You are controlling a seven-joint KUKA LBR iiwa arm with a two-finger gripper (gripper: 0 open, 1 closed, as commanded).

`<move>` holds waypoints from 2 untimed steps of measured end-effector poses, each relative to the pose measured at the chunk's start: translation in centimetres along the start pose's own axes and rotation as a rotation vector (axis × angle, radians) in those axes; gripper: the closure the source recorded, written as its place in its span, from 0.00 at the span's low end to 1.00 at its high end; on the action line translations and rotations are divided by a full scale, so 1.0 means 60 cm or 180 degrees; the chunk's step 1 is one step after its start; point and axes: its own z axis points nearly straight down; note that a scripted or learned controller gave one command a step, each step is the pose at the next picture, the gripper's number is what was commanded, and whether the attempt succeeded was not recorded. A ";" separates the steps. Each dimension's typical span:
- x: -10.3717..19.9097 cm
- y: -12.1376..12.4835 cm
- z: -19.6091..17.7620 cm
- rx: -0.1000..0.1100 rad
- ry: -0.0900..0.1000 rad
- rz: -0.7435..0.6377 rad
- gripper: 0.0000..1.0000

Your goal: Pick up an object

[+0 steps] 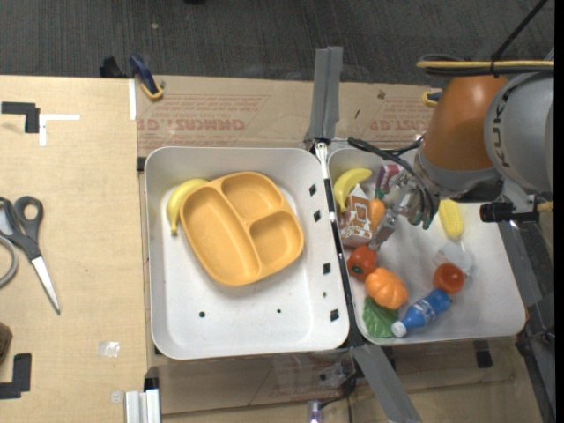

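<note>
The right bin (480, 311) holds several toy foods. Along its left side lie a yellow banana (351, 181), a brown-and-white carton (357, 219), a small orange piece (377, 211), a red tomato (361, 259), an orange pumpkin (387, 287) and a green leafy item (377, 321). A blue bottle (423, 312), a red-topped item (449, 276) and a yellow corn cob (450, 219) lie further right. My gripper (398, 210) hangs low in the bin's upper left part, just right of the carton and orange piece. Nothing visibly sits in it.
The left bin (238, 342) holds a yellow divided plate (240, 227) with a second banana (181, 201) tucked against its left edge. Scissors (31, 245) lie on the bench at far left. The arm's orange band (463, 122) hangs over the right bin's back corner.
</note>
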 end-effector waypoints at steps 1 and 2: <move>0.151 -0.066 0.003 -0.0007 0.0019 0.0366 0.00; 0.169 -0.082 0.003 -0.0010 0.0016 0.0566 0.00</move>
